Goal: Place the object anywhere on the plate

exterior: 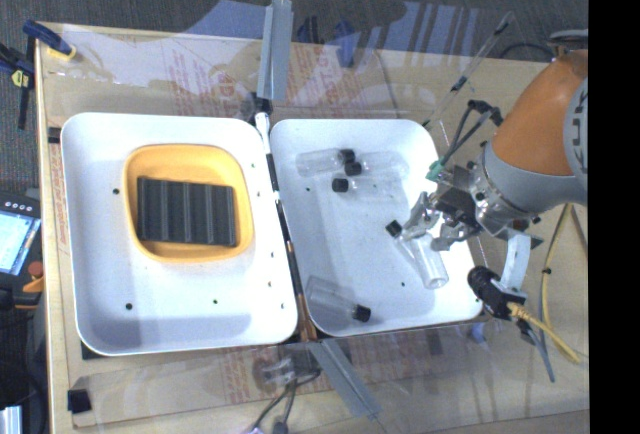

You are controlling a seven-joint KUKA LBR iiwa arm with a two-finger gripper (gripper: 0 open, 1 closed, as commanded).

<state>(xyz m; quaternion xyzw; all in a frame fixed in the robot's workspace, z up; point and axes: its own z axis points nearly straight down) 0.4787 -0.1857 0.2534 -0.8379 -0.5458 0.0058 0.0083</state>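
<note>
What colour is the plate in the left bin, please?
Yellow-orange rim with a dark ribbed centre, seen in the camera view.

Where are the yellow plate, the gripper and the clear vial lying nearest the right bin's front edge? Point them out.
yellow plate (150, 164): camera view, bare back-left rim.
gripper (425, 227): camera view, between its fingertips.
clear vial (332, 300): camera view, mid-body.

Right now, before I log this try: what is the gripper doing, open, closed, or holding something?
Gripper: over the right bin, fingers closed on a clear vial with a black cap.
</note>
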